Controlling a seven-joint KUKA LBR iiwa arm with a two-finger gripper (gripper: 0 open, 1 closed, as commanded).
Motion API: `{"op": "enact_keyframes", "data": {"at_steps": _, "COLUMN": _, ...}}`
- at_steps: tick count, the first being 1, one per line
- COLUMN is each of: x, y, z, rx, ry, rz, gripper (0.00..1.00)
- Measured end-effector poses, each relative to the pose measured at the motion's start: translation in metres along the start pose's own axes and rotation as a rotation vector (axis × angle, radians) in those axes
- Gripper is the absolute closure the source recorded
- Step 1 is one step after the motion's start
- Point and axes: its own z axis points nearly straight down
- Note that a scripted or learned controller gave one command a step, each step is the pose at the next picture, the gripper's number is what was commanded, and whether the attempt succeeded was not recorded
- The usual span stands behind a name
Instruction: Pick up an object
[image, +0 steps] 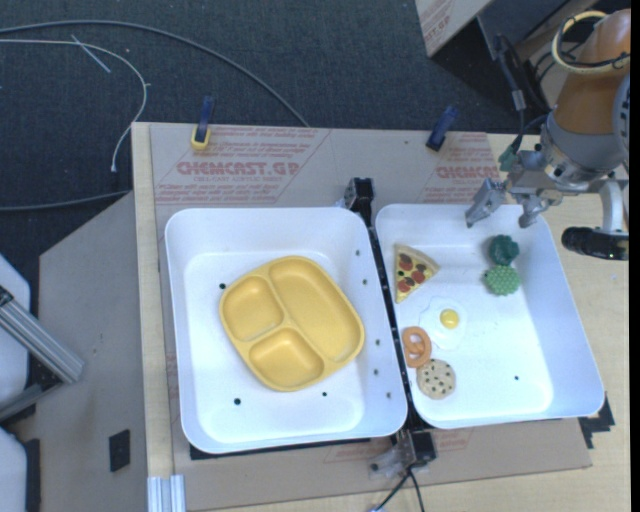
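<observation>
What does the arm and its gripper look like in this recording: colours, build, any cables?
The arm is grey with a rounded orange band above the wrist. Below it sits a pale grey metal gripper with two slim grey fingers. Dark cables run along the arm near the top, and a black fitting juts out beside the wrist.

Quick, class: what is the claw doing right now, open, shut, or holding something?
Claw: open, holding nothing, above the right bin's far edge.

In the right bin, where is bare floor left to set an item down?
Right bin: bare in the lower right, beyond the fried egg and cookie, below the broccoli. Crowded along its left wall: pizza slice, pretzel.
</observation>
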Motion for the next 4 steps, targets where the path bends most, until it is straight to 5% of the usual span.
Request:
{"op": "enact_keyframes", "data": {"at_steps": 1, "x": 0.001, "y": 0.003, "z": -0.01, "rx": -0.015, "ry": -0.002, "rz": -0.003, "gripper": 0.0}}
{"op": "enact_keyframes", "data": {"at_steps": 4, "x": -0.001, "y": 0.0, "z": 0.116, "rx": -0.012, "ry": -0.002, "rz": -0.004, "gripper": 0.0}}
